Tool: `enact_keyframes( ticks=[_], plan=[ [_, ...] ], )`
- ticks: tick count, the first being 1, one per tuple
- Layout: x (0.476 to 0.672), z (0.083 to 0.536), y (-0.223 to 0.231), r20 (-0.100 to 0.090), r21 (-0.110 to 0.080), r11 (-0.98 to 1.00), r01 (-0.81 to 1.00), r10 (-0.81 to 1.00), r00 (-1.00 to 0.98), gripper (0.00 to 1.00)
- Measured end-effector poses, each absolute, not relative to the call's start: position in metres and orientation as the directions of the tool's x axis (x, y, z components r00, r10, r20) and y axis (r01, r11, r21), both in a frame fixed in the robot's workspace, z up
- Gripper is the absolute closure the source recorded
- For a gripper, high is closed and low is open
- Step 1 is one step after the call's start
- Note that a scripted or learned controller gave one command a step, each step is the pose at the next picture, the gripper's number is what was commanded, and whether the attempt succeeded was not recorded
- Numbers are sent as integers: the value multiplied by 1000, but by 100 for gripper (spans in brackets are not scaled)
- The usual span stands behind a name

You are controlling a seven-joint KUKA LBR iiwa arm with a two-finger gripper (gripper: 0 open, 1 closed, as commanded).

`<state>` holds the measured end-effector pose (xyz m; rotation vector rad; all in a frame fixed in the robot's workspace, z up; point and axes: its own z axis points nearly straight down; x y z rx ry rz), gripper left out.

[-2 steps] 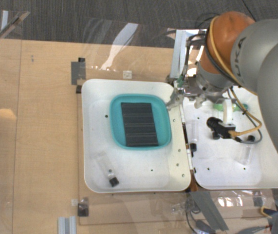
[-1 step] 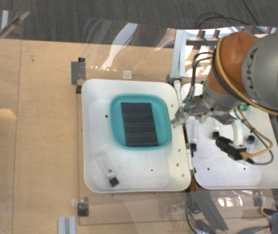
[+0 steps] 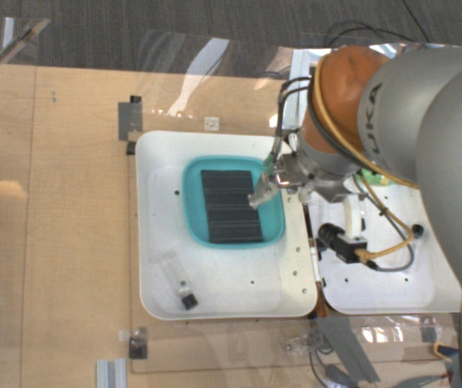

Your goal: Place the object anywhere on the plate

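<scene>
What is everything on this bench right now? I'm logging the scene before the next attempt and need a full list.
Shallow white plastic bins: two, white, side by side on the bench; the right one lies largely under the arm.
Teal square plate: one, teal, upper middle of the left bin.
Dark ribbed rectangular slab: one, dark grey, lying flat on the teal plate.
Small dark block: one, dark with a pale top, lower left of the left bin, apart from the plate.
Black and yellow cables: a few, over the right bin.
Grey arm with orange band: one, reaching in from the right.
Two-finger gripper: one, metallic, over the plate's right edge.
</scene>
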<state>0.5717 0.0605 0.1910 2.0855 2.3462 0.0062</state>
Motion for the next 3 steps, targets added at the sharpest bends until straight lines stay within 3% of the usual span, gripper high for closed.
enact_keyframes(
  ticks=[1, 2, 3],
  plan=[
    [614, 185, 7, -2, 5, 256, 967, 967, -256, 0],
    [570, 185, 19, 0, 5, 209, 978, 978, -209, 0],
    [651, 185, 48, -1, 5, 232, 973, 973, -232, 0]
  ],
)
